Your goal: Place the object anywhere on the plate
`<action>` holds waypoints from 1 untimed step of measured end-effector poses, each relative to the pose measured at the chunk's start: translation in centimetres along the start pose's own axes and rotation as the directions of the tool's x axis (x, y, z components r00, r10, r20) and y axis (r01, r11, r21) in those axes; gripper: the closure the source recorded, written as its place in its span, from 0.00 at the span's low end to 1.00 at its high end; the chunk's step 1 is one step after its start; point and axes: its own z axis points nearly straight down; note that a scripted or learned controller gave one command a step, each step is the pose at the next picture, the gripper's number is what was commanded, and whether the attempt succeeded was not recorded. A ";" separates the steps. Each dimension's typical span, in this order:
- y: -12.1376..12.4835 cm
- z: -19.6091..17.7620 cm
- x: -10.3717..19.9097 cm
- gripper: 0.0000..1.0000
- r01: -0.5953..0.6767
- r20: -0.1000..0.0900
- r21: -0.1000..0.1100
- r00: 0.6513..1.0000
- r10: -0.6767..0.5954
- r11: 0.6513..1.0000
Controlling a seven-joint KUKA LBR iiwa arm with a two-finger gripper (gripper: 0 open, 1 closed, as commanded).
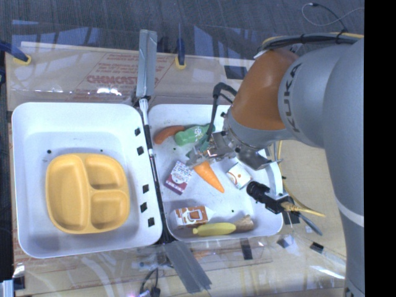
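I counted two white bins side by side. The left bin (25, 184) held one thing — a yellow plate (86, 193) with three compartments, lying flat near the bin's left-lower part, with bare white floor around it, most above it.

The right bin (185, 111) held seven things: one orange carrot (210, 177), one green toy (190, 135) touching one orange-red sausage-like piece (167, 133), one small red-white packet (179, 177), one white cup-like piece with red mark (238, 176), one small carton (192, 216) and one yellow banana (215, 229) along the lower wall. At the banana's right end lay one small brownish piece, which I could not identify.

The gripper (207, 150) was low over the carrot's thick end. Whether the fingers were open or closed, I could not tell. The arm covered the bin's upper-right part — little free room there.
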 end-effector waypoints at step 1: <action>-1.2 -0.6 10.5 1.00 0.112 0.000 0.002 0.994 -0.112 0.994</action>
